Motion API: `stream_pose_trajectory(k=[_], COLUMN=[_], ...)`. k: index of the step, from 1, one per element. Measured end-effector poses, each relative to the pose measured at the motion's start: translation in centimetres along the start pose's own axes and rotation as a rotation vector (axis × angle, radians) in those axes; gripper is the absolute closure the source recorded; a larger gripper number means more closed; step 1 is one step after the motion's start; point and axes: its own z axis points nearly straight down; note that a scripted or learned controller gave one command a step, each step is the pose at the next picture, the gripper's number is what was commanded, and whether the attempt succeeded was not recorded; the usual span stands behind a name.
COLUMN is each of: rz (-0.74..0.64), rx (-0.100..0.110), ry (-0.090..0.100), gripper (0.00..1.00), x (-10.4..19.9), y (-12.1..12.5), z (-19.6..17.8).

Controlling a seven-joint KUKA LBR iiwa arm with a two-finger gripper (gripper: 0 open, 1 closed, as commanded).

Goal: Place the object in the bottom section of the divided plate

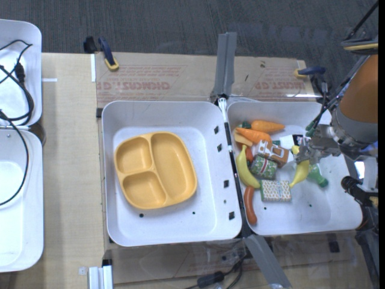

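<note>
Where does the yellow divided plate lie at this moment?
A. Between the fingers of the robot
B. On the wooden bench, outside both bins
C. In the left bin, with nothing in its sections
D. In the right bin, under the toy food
C: the yellow divided plate rests on the floor of the left bin, its three sections bare, while the toy food lies in the right bin.

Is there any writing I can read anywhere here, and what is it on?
Red print on the cardboard sheet behind the bins: upside down and mirrored, too blurred to read with confidence.
Label on the small carton in the right bin: too small to read.
Patterned packet beside it: no legible words.
</note>
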Motion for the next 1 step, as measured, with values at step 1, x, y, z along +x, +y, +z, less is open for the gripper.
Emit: stream_pose_trajectory(k=[1], rz=[-0.208], rx=[0.0], ry=[0.001], gripper=[1.0], x=[5.12], y=[-1.65], z=[-0.75])
